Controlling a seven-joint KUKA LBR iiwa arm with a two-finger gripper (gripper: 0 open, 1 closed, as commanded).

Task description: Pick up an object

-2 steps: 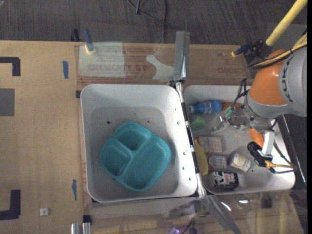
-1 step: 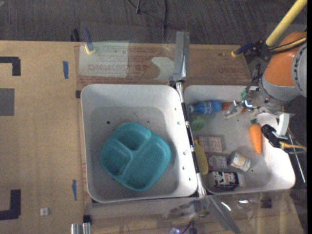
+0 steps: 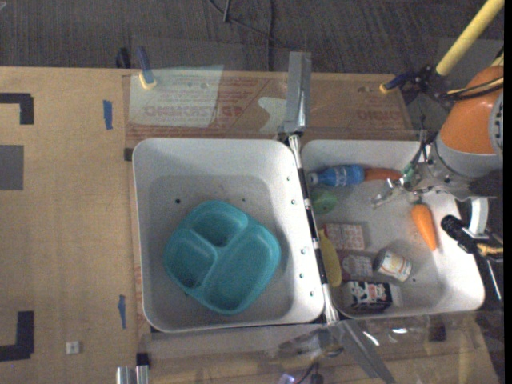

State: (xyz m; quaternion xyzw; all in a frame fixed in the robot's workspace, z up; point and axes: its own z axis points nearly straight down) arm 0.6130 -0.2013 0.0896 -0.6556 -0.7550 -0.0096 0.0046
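My gripper (image 3: 386, 192) hangs over the upper middle of the right bin (image 3: 472, 294), its fingers open and nothing between them. Just up and left of it lies a blue bottle (image 3: 339, 175) with an orange piece (image 3: 381, 174) at its right end. An orange carrot (image 3: 425, 226) lies to the gripper's lower right. A tin can (image 3: 393, 264) lies on its side lower in the bin, with a black-and-white carton (image 3: 368, 295) at the front. A patterned card (image 3: 346, 234) lies flat near the middle. A yellow banana (image 3: 330, 259) and a green item (image 3: 325, 202) sit by the left wall.
The left bin (image 3: 160, 166) holds a teal divided plate (image 3: 222, 255). A metal post (image 3: 297, 94) stands behind the seam between the bins. The arm's orange band (image 3: 472, 126) and grey wrist overhang the right bin's far right corner.
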